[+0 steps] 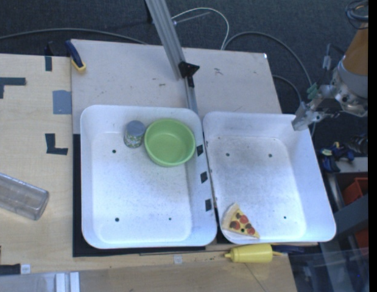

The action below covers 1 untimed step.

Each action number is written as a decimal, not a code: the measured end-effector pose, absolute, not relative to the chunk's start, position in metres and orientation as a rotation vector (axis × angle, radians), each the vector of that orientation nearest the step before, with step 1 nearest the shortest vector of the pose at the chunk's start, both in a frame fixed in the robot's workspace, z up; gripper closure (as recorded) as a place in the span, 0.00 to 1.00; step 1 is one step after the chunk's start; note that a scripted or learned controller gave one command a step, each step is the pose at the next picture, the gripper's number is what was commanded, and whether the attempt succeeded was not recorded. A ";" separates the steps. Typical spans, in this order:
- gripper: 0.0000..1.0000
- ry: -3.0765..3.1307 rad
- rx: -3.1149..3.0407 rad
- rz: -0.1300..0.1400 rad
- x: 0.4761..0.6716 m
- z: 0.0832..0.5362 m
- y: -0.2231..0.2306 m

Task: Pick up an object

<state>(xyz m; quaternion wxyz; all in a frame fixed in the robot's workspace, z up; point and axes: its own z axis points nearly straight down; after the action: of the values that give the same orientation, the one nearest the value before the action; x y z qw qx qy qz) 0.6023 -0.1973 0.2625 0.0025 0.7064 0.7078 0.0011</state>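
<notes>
Right bin's far right corner: gripper (302, 119), finger state unclear
left bin (94, 181) far edge: green bowl (170, 142), can (134, 134)
right bin (310, 181) near left corner: pizza slice (239, 221)

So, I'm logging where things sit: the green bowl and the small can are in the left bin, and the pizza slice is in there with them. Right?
Not quite. The green bowl and small can are in the left bin, but the camera view shows the pizza slice in the right bin, at its near left corner.

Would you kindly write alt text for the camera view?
The grey arm's claw hovers at the right white bin's far right corner; a toy pizza slice lies at that bin's near left. The left bin holds a green bowl beside a small grey can.
</notes>
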 end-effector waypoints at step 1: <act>1.00 2.229 2.216 -0.001 0.606 0.246 -0.146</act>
<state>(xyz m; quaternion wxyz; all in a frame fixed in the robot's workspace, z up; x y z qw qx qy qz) 0.6063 -0.1459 0.2462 -0.0009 0.7051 0.7091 -0.0004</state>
